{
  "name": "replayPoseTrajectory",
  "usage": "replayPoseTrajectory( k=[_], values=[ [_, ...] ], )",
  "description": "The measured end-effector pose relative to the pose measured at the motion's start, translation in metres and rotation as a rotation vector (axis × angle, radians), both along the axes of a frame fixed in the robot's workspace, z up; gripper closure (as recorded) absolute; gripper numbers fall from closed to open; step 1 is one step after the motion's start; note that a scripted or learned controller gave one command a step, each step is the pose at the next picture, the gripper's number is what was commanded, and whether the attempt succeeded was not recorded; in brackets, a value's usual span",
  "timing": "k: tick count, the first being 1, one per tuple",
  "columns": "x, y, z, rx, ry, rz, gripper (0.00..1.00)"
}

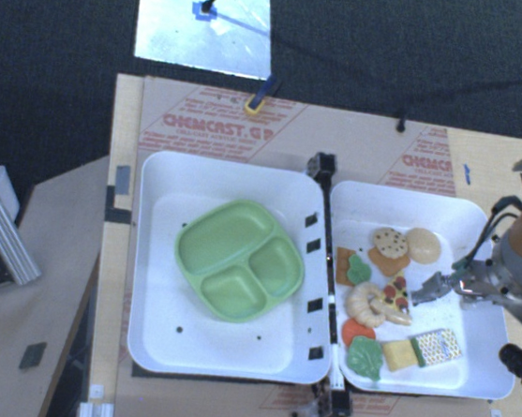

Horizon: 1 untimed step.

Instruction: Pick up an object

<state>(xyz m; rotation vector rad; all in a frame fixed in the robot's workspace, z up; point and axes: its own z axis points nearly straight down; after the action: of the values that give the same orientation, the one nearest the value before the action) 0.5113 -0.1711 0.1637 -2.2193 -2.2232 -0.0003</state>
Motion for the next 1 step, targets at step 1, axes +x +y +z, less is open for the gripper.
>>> replayPoseTrajectory(
  k=[1],
  values=[
    [0.0014,-0.0029,-0.0425,0.001,0.002,-0.001,0.0]
  ],
)
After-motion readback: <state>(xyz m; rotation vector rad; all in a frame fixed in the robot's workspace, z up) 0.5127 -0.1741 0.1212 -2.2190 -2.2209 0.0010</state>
